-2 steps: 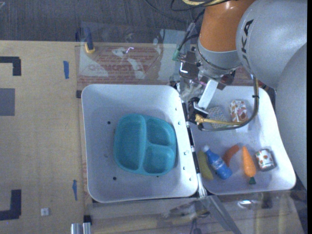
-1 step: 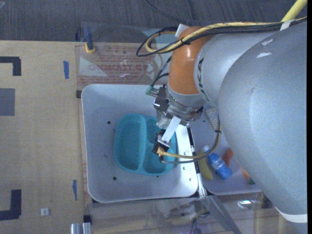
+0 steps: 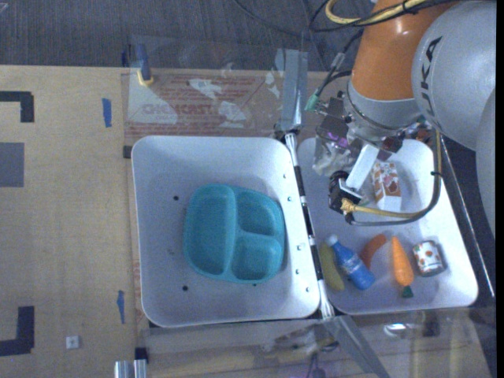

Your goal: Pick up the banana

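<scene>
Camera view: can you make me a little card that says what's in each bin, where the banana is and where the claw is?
left bin: teal divided plate
right bin: banana, blue bottle, small orange thing, carrot, small can, carton
banana spot: lower left of the right bin, right beside the blue bottle
claw: over the upper left of the right bin, apart from the banana
banana picked up: not yet

You have a teal tray (image 3: 232,233) in a white bin (image 3: 157,211), well apart from the tool (image 3: 327,160). Below the tool in view: a yellow-green banana (image 3: 331,268), a blue bottle (image 3: 352,264) capped white, an orange carrot (image 3: 402,264) tipped green, a red-and-white can (image 3: 428,258). The surface (image 3: 63,211) is tan with blue tape (image 3: 106,113).
</scene>
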`<state>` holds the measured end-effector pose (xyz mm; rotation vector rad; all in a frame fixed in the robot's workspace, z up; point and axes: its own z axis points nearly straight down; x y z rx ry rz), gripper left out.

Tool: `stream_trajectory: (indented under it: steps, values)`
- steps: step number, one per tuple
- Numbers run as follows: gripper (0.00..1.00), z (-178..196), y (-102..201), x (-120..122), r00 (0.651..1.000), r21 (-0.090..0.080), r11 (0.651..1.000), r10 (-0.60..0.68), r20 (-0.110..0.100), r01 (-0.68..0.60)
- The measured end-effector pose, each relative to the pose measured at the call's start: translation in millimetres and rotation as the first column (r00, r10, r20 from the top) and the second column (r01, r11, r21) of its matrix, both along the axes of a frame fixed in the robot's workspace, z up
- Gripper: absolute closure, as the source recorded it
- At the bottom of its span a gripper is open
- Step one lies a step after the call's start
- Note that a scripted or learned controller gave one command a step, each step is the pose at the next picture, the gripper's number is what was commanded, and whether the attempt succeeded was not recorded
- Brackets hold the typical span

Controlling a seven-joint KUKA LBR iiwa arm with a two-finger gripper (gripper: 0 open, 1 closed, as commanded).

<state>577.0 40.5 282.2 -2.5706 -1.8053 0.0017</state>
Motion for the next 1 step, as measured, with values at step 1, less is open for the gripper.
stream_trajectory:
  steps: [1]
  values:
    - [1.0,-81.0,46.6,-48.8,0.986,0.0,0.986,-0.166,-0.002,0.166]
